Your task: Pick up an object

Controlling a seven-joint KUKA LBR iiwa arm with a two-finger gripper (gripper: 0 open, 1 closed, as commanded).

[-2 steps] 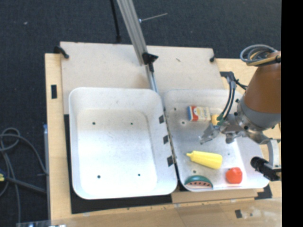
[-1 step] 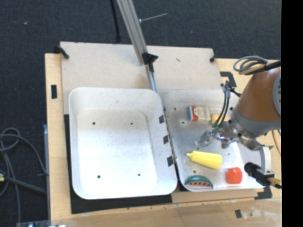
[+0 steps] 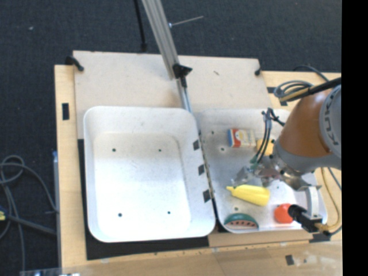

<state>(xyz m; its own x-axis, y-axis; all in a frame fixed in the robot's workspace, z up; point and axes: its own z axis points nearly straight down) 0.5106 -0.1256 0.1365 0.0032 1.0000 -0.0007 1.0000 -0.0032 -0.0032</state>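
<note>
Seemingly early on: the gripper [image 3: 265, 174] hangs low in the right bin [image 3: 221, 154], just above a yellow object [image 3: 250, 194] (still lying on the bin floor). Nothing is lifted yet; grasping and raising remain.

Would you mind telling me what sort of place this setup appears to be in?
Probably a robotics lab test bench: a grey and orange arm reaches over two white bins on a wooden bench, with toy items like a yellow bottle and loose cables on dark carpet.
</note>
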